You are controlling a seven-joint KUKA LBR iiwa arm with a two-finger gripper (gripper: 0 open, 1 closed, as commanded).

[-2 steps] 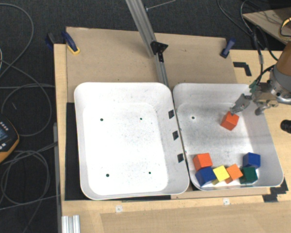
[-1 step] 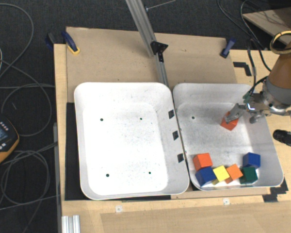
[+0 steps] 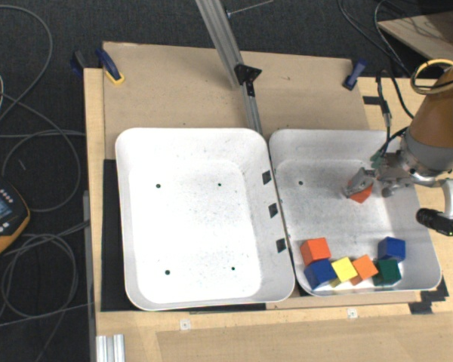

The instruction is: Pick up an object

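- The orange-red block (image 3: 359, 194) sits at the tip of the gripper (image 3: 360, 185), over the middle of the right bin (image 3: 317, 153). It looks pinched between the fingers, which are closed onto it, so you may record the claw as grasping this block.
- You cannot tell from this slant whether the block is lifted off the bin floor or touching it; the small dark patch beneath it could be a shadow either way.
- Progress, as a judgement: the grasp appears made, and the lift remains to be confirmed. Treat the pick as unfinished until the block is plainly clear of the floor.
- The arm (image 3: 436, 127) reaches in from the right, its orange band above the wrist, over the right bin's right edge.
- Other blocks lie clustered at the near edge of the same bin, well apart from the gripper: an orange cube (image 3: 315, 250), a blue block (image 3: 319, 272), a yellow block (image 3: 343, 268), a small orange block (image 3: 365, 265), a green block (image 3: 388, 272) and a blue cube (image 3: 392, 247).
- The left bin (image 3: 136, 149) shows its speckled floor with four dark dots.
- Cables trail over the dark floor at left, beside a handheld pendant (image 3: 0, 213).
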